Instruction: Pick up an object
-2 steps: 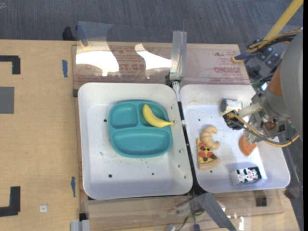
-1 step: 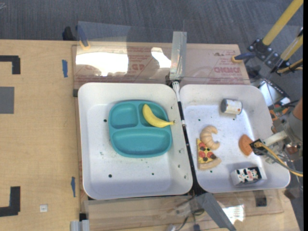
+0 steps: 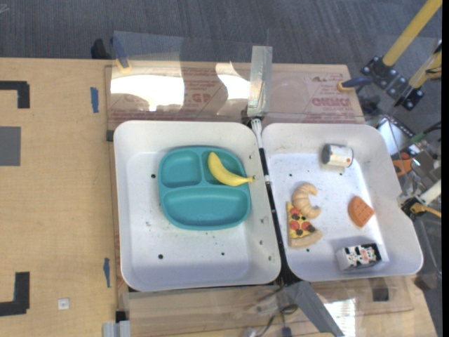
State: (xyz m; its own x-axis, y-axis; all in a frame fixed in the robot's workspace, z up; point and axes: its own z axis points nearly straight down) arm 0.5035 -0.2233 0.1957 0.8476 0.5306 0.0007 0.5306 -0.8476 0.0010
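Note:
The left bin [image 3: 140, 251] holds a teal divided plate [image 3: 203, 206] with a yellow banana [image 3: 226, 172] lying in its upper right compartment. In the right bin [image 3: 400, 258] lie a croissant [image 3: 306, 198], a pizza slice [image 3: 302, 227], an orange wedge-shaped piece [image 3: 361, 211], a small white can on its side [image 3: 337, 156], and a black-and-white patterned carton [image 3: 360, 255].
Clear plastic sheets [image 3: 210, 83] stand behind the bins on a wooden bench [image 3: 49, 188]. A metal divider post [image 3: 259, 76] rises between the bins at the back. Yellow-and-black equipment [image 3: 403, 62] and cables sit off the right edge.

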